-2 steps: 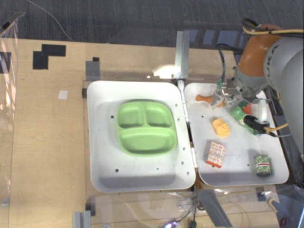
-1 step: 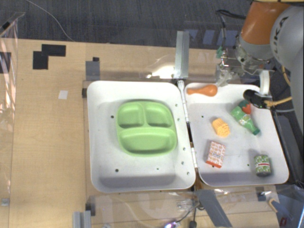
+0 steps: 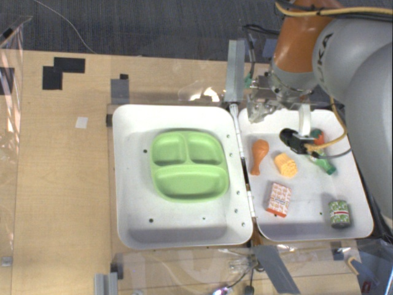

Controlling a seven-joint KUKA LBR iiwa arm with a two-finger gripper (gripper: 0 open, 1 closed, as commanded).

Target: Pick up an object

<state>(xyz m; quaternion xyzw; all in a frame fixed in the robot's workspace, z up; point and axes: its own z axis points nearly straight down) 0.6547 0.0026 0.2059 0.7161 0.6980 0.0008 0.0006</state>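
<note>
My gripper (image 3: 261, 108) hangs over the far left corner of the right bin (image 3: 356, 183), close to the wall between the bins. Nothing shows in it. An orange drumstick toy (image 3: 259, 155) lies just in front of it, about a hand's width nearer the camera. To the drumstick's right sits a yellow-orange toy (image 3: 285, 165). A red and white box (image 3: 278, 200) lies toward the bin's front. A green can (image 3: 339, 214) stands at the front right. Near the right wall a green and orange toy (image 3: 323, 163) is partly hidden by the robot's wrist parts.
The left bin (image 3: 129, 214) holds a green divided plate (image 3: 187, 165) in its middle. A grey post (image 3: 234, 66) stands behind the wall between the bins. The arm's large grey body covers the right bin's far right side.
</note>
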